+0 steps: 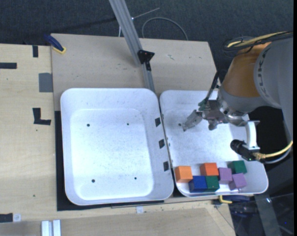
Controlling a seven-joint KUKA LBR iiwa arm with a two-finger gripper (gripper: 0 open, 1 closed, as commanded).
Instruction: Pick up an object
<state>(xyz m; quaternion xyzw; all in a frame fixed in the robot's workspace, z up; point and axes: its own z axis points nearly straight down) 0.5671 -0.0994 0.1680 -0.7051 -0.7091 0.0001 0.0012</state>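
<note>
Your gripper (200,121) hangs spread and empty over the right bin's (187,100) bare middle; the coloured blocks (211,176) sit untouched along its near edge, nothing picked up yet.

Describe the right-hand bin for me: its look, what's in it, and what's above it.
The right bin is a shallow white tray with rounded corners, speckled with dark flecks, butted against the left bin. A cluster of small blocks in orange, blue, green and purple lies along its near edge; the rest of its floor is bare. The hand hangs over its middle, nothing between its fingers.
</note>
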